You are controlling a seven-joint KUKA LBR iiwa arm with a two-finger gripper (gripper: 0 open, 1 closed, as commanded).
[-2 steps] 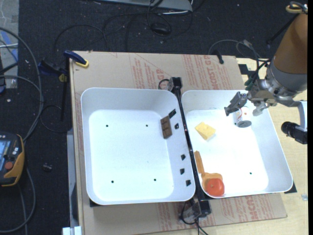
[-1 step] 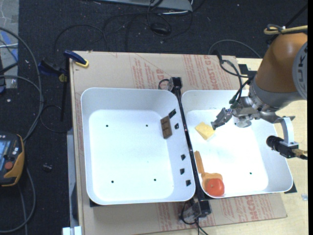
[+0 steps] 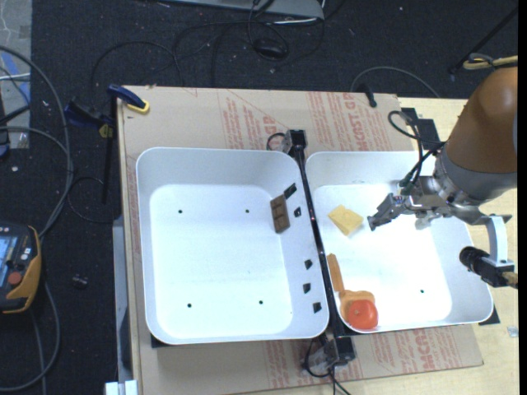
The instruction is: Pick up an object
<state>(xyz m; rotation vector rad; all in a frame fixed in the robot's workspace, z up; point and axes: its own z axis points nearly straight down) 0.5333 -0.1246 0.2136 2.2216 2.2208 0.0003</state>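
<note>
The grey arm with the orange band reaches in from the right over the right shallow white bin [image 3: 461, 303], its hand [image 3: 380, 218] low near the bin's far left part. The dark fingers seem slightly parted with nothing between them. Just left of the hand, apart from it, lies a pale yellow wedge-shaped block [image 3: 346, 220]. An orange-red round object with a tan handle [image 3: 354, 303] rests in the near left corner. A small brown rectangular piece [image 3: 280, 214] lies in the left white bin [image 3: 165, 319], by its right wall.

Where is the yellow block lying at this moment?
The yellow block lies in the right bin, near its upper left, just left of the gripper and above the red ball.
</note>
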